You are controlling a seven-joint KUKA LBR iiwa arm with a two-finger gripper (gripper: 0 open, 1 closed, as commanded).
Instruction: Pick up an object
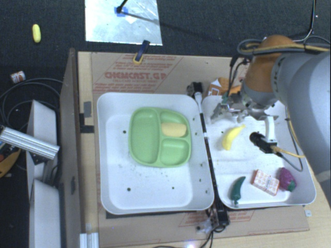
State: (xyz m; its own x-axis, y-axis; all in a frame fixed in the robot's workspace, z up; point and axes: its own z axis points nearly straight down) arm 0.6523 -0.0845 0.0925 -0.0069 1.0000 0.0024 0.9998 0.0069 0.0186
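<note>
In the right bin (pixel 305 190) lie a yellow banana (pixel 231 137), a green pepper (pixel 237 188), a red and white box (pixel 265 182) and a purple fruit (pixel 286 179). My gripper (pixel 223 111) hangs over the bin's far left corner, just above and left of the banana, apart from it. Nothing shows held in it. An orange and white thing (pixel 217 87) lies at the bin's far edge, partly hidden behind the gripper. The grey arm with its orange band (pixel 269 61) covers the bin's far right part.
The left bin (pixel 116 190) bears a green divided plate (pixel 147 138) with a yellow food piece (pixel 174 129) in its far right compartment. A black divider (pixel 205 143) runs between the bins. Cardboard (pixel 155 71) lies under both.
</note>
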